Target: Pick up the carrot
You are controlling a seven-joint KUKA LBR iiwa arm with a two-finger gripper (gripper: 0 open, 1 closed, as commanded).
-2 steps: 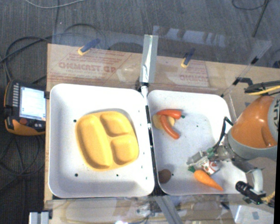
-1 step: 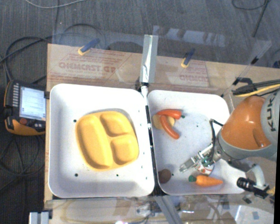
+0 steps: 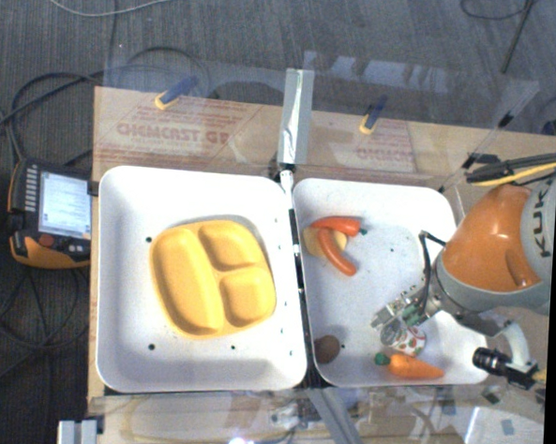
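Tool point(image 3: 401, 325), camera view: hanging low over the right bin point(image 3: 448, 213), near its front edge; whether it is open or closed cannot be told. Carrot point(image 3: 414, 367): lying flat on the right bin's floor just in front of the tool, green end pointing left. Two red-orange vegetables point(image 3: 336, 239): lying toward the bin's back left. Brown ball point(image 3: 327, 346): sitting at front left. Yellow divided tray point(image 3: 215, 275): resting in the left bin point(image 3: 126, 254).

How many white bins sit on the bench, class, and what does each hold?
2. The left bin holds a yellow divided tray. The right bin holds the carrot near its front edge, two red-orange peppers and a small brown ball; the arm may hide more.
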